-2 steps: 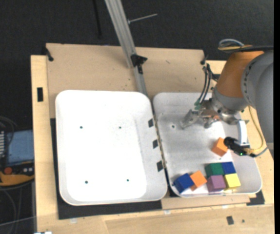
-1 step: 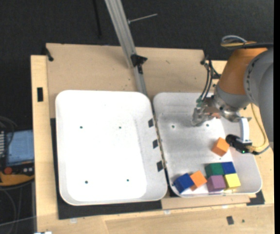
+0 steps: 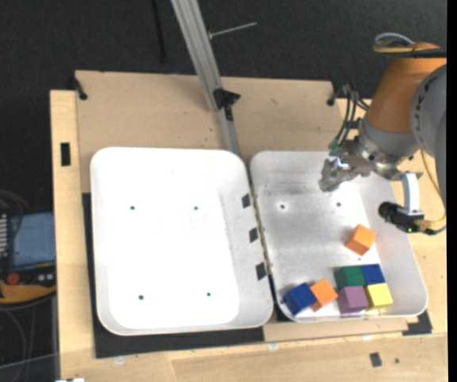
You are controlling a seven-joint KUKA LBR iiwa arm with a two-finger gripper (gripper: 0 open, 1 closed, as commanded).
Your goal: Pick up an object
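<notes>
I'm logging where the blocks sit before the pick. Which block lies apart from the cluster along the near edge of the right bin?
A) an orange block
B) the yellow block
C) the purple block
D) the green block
A: one orange block lies alone nearer the middle of the right bin, while the green block, yellow block and purple block sit packed together by the near edge.

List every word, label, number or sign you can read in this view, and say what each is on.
None can be read.
The blocks in the right bin have plain coloured faces.
The blue device beside the bench may carry markings, but they are too small and blurred to read.
</notes>
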